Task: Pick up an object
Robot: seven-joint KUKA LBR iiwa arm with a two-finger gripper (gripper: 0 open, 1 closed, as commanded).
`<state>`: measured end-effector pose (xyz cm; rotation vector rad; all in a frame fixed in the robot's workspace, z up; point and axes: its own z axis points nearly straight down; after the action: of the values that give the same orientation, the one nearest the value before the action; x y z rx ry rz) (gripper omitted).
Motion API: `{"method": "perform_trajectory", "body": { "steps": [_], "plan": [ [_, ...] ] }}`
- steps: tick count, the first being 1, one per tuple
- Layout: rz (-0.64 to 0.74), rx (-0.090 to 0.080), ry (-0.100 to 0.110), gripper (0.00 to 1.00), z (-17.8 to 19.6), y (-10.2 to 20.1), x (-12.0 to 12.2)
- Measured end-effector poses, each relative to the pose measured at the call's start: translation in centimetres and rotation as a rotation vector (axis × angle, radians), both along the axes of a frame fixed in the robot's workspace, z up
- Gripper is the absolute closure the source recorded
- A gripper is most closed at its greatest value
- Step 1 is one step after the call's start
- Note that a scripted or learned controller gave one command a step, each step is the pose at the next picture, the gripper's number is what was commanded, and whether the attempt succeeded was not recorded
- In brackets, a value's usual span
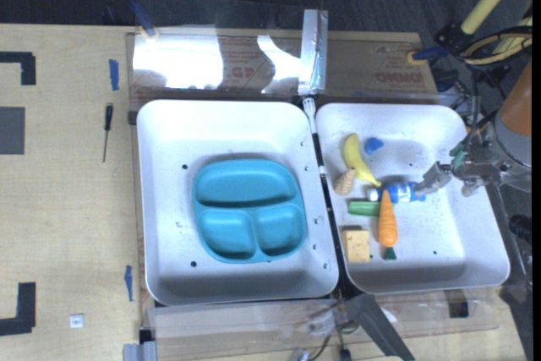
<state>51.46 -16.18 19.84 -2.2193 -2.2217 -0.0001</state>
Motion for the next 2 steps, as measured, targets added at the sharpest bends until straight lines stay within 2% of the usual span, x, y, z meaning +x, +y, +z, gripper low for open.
{"method": "perform_trajectory", "body": {
  "steps": [1, 2],
  "plan": [
    [0.122, -0.003, -0.006, 0.0, -10.15, 4.89, -2.63],
    [0.122, -0.002, -0.005, 1.0, -9.29, 4.98, -2.64]
  ]
}}
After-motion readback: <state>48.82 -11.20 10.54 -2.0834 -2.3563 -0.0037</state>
